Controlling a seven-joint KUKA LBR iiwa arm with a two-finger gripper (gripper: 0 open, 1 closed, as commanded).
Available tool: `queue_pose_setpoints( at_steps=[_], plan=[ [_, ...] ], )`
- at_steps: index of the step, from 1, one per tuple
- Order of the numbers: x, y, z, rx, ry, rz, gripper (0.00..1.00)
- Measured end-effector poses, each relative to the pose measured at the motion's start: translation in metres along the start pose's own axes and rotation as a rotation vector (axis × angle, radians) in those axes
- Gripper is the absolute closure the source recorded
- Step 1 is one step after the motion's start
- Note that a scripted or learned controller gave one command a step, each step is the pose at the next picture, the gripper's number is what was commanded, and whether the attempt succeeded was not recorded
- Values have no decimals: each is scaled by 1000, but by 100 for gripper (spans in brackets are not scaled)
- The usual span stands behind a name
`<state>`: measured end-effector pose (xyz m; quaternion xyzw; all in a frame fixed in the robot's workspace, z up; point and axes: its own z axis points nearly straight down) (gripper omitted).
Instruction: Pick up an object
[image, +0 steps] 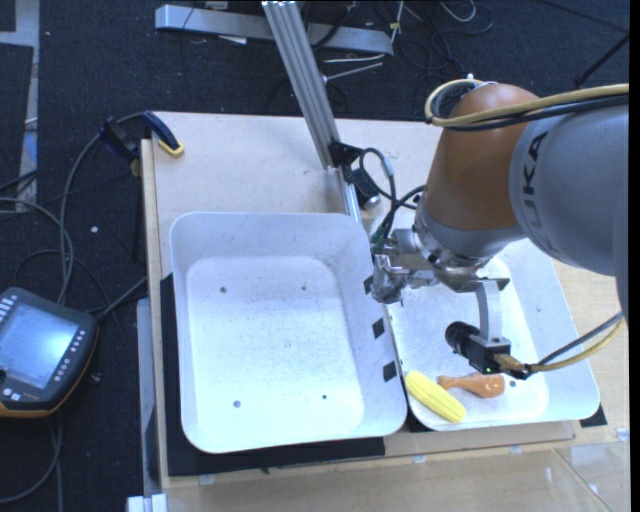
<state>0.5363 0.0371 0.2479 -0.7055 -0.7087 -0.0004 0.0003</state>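
Note:
A yellow corn cob (435, 396) lies at the front left of the right bin (560, 395). An orange drumstick-shaped toy (476, 385) lies just to its right, touching or nearly touching it. My gripper (388, 278) hangs over the left rim of the right bin, beside the divide between the two bins, above and behind both objects. The grey arm and its orange band (480, 150) hide most of the right bin's back half. Nothing shows in the gripper.
The left bin (200, 250) sits beside the right one, sharing the middle divide. A slanted aluminium rail (310, 85) with cables stands behind the bins. A black unit on a bracket (475, 345) hangs from the wrist just above the toys.

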Motion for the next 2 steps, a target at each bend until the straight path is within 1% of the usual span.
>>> queue_pose_setpoints(
  at_steps=[1, 2],
  plan=[
    [55, -19, 0, 1, 0, 0, 100],
    [53, -19, 0, 1, -1, 4, 0]
  ],
)
